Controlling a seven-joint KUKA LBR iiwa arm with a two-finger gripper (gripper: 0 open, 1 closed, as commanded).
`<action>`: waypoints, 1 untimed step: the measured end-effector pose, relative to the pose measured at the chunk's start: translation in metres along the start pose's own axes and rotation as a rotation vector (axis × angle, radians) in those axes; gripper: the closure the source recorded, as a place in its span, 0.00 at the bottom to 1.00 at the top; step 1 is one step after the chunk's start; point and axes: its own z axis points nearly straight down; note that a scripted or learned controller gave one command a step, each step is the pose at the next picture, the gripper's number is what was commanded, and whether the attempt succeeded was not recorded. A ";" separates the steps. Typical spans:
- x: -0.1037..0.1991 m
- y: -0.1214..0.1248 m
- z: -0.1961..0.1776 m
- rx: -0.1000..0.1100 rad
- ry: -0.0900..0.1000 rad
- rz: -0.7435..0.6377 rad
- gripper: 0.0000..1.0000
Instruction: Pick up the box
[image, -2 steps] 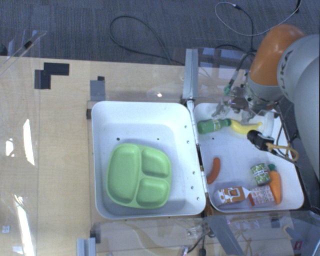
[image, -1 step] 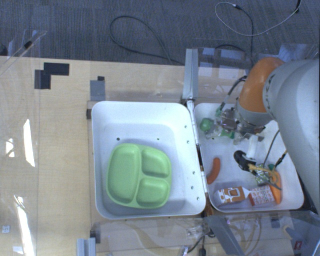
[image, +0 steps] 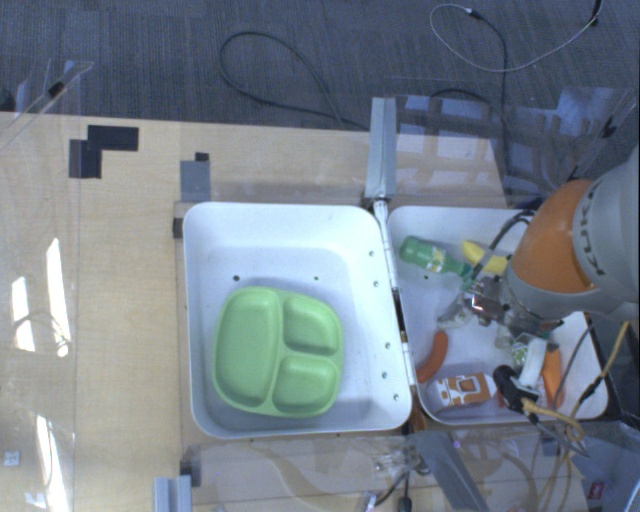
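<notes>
The box (image: 467, 391), a small orange-and-white carton (printing too small to read), lies flat at the right bin's (image: 430, 408) near edge, while the gripper (image: 497, 312) seems to sit beneath the wrist, fingers indiscernible.

Right bin (image: 405, 225) is pretty cramped: the arm (image: 560, 255) covers its middle, with the bottle (image: 432, 256) far-left, sausage (image: 432, 357) left, and box (image: 467, 390) at the near wall. Left bin (image: 200, 300) has room around the green plate (image: 279, 351).
</notes>
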 end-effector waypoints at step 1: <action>0.025 0.061 0.001 -0.002 0.001 -0.039 0.00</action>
